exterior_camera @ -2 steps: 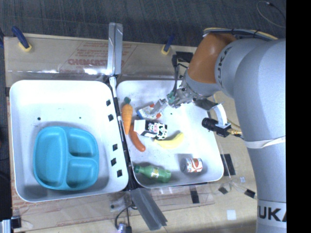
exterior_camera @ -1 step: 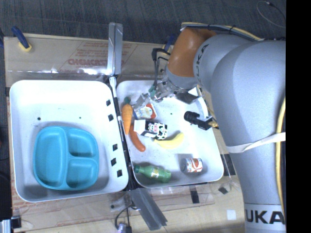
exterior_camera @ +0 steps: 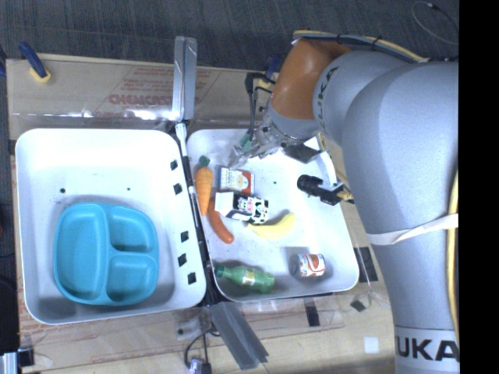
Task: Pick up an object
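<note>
Because the arm (exterior_camera: pixel 390 131) comes in from the right of the frame and bends down over the right bin (exterior_camera: pixel 337 232), its gripper (exterior_camera: pixel 251 145) hangs near that bin's upper left corner, just above the cluster of small things; whether the jaws are spread or pressed together I cannot tell, since they are small and seen against clutter. Nothing shows between them, so no object looks picked yet. The likely candidates lie close below: a small red and white packet (exterior_camera: pixel 235 180), a carrot (exterior_camera: pixel 203 187) lying along the bin's left wall, a black and white cow-patterned box (exterior_camera: pixel 251 206), a red sausage-like piece (exterior_camera: pixel 221 229) and a banana (exterior_camera: pixel 274 225). Lower down sit a green bottle (exterior_camera: pixel 245 278) on its side and a tipped can (exterior_camera: pixel 309 265), well apart from the gripper. The left bin (exterior_camera: pixel 39 162) holds a blue divided plate (exterior_camera: pixel 105 252), probably just another item, away from the reach.
</note>
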Tool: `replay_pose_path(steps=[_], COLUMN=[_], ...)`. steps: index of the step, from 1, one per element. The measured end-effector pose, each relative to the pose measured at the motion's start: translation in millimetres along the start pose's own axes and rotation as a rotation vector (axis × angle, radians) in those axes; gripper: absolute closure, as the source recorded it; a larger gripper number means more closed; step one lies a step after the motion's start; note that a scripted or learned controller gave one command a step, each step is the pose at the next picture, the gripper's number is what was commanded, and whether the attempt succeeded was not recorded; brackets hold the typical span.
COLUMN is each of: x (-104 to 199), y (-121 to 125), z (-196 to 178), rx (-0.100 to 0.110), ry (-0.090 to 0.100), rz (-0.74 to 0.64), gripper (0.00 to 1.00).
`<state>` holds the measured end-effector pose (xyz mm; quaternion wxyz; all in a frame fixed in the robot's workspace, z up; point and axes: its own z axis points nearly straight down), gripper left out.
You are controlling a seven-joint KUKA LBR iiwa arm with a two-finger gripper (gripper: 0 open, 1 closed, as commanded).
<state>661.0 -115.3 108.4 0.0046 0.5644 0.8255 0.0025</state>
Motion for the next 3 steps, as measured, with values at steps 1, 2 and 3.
replay_pose_path(steps=[1, 2, 3], x=[0, 10, 10], y=[0, -48, -48], z=[0, 16, 6], rx=[0.0, 0.011, 0.011], ry=[0.0, 0.005, 0.005], rz=[0.0, -0.014, -0.018], gripper=[0.0, 0.0, 1.0])
